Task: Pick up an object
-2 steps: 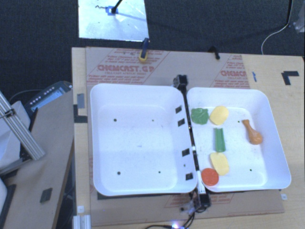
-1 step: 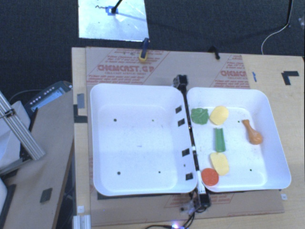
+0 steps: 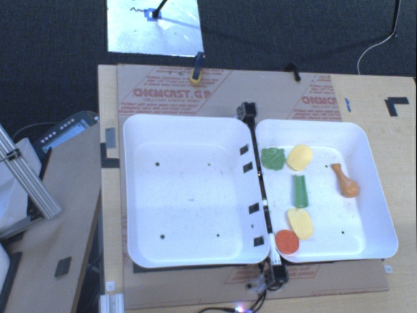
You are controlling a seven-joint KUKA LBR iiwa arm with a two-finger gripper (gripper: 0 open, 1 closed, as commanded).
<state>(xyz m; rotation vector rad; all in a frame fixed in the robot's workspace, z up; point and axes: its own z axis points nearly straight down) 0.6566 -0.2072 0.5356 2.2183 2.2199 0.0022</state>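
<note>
The right bin (image 3: 374, 194) holds several small toy foods. A green leafy piece (image 3: 273, 158) lies at its upper left beside a yellow round piece (image 3: 300, 156). A green stick (image 3: 300, 191) lies upright in the middle. Below it rests a yellow oval piece (image 3: 300, 223), and a red disc (image 3: 287, 242) sits at the lower left corner. An orange drumstick-shaped piece (image 3: 345, 180) lies toward the right side.
The left bin (image 3: 140, 175) sits beside the right one, joined by a black clip strip (image 3: 258, 181). Both rest on a cardboard sheet (image 3: 169, 93) on the bench. A shiny metal plate (image 3: 154, 17) lies on the dark floor beyond.
</note>
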